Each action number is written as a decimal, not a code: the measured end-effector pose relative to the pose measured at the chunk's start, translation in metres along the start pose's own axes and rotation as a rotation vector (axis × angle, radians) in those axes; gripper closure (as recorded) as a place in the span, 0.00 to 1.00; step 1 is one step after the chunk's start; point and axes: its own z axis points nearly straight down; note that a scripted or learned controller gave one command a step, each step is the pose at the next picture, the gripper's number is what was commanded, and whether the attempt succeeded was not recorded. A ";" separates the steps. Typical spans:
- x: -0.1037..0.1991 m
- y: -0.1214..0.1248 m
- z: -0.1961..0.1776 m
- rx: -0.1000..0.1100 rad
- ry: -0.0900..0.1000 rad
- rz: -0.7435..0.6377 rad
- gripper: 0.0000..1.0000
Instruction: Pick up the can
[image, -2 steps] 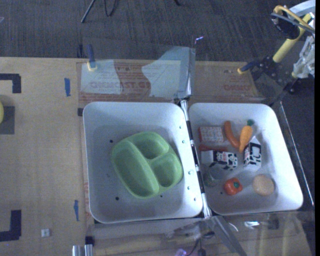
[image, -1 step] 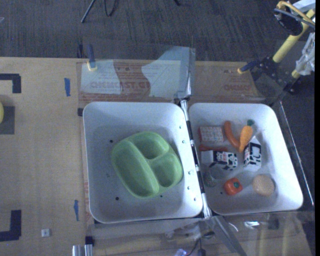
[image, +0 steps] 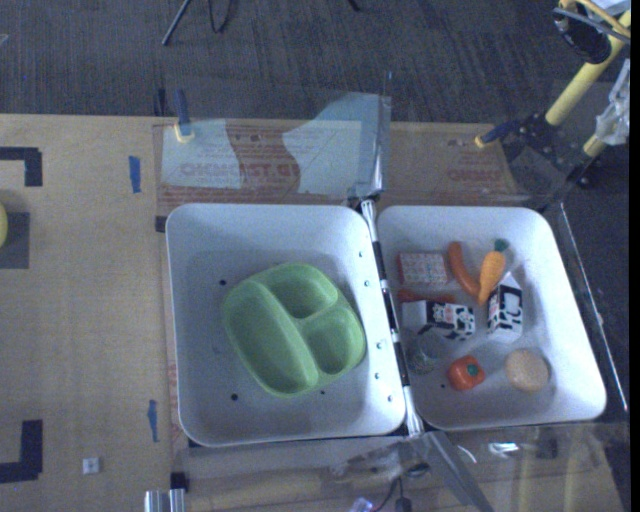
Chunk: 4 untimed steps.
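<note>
**Can sits low in the crowded right bin, untouched**

The small dull grey-green can (image: 422, 356), as far as it can be made out, lies in the right-hand shallow white bin (image: 575, 300). It is close to that bin's left wall, faint and partly blurred, so I cannot tell whether it stands upright or lies on its side.

It looks scattered there with the other toy groceries rather than set out for a grasp. Just above it is a black-and-white patterned carton (image: 446, 318), and just to its right a small red-orange tomato-like piece (image: 465, 373). Further right are a round tan bread roll (image: 527, 370) and a second black-and-white carton (image: 505, 308). Toward the back lie a pink speckled box (image: 422, 268), an orange sausage-shaped piece (image: 461, 269) and an orange carrot with a green top (image: 492, 270).

The left white bin (image: 190, 300) holds a green divided plastic plate (image: 293, 327), lying flat and well apart from the can. Both bins rest side by side on the tan bench (image: 80, 300).

With the wall on one side and neighbours on two others, the can probably leaves little room for fingers; a descent from above seems the likeliest approach.

I cannot tell the arm's pose, or whether the pincer is spread or pressed together. Nothing grips the can, so the pick looks not yet begun.
</note>
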 end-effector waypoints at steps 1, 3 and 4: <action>0.000 0.000 -0.010 0.001 0.002 0.001 1.00; 0.001 0.000 -0.031 0.003 0.005 0.000 1.00; -0.037 0.042 0.020 -0.001 -0.006 -0.107 1.00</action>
